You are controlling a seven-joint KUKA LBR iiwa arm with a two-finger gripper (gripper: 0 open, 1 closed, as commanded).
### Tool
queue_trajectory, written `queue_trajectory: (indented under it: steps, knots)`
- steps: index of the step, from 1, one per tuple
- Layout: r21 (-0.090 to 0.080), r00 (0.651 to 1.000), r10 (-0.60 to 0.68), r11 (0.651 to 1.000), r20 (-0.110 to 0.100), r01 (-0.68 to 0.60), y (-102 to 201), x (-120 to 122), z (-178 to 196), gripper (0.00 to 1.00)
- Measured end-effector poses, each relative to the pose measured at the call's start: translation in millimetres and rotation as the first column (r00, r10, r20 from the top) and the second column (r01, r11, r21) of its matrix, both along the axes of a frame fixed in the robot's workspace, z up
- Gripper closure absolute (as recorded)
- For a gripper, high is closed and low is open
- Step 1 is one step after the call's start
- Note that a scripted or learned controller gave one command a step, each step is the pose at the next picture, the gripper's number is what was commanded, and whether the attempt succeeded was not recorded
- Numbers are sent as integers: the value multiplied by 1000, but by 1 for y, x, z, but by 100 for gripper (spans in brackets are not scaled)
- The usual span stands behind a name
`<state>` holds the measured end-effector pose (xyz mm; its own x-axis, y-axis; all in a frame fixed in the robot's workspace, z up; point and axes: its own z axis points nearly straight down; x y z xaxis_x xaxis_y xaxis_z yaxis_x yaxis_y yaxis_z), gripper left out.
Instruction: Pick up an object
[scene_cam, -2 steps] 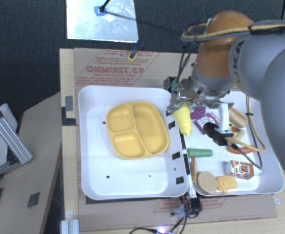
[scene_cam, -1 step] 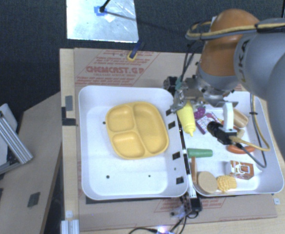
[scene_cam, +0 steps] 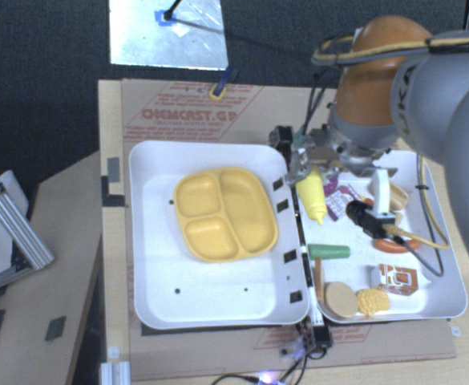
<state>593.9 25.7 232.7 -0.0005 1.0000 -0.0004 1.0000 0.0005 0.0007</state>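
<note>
Nearest the camera, the left bin [scene_cam: 150,299] holds a yellow divided plate [scene_cam: 222,213]; the right bin [scene_cam: 450,291] holds toy food. At its ten o'clock corner, under the gripper [scene_cam: 324,167] whose grip I cannot tell, lies a yellow squeeze bottle [scene_cam: 312,197]: probably light, smooth, best pinched across its belly.

Two white bins [scene_cam: 150,215] sit side by side on a cardboard-covered bench [scene_cam: 186,115]

Two white bins [scene_cam: 150,295]; left of the mustard bottle [scene_cam: 312,196], one yellow tray [scene_cam: 222,213]; right, one corn cob [scene_cam: 372,301], one cookie [scene_cam: 339,298]
</note>
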Motion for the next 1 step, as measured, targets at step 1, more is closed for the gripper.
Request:
queue_trajectory:
  steps: [1]
  knots:
    - [0, 1000, 4, 1000, 2, -4, 7, 9, 0, 100]
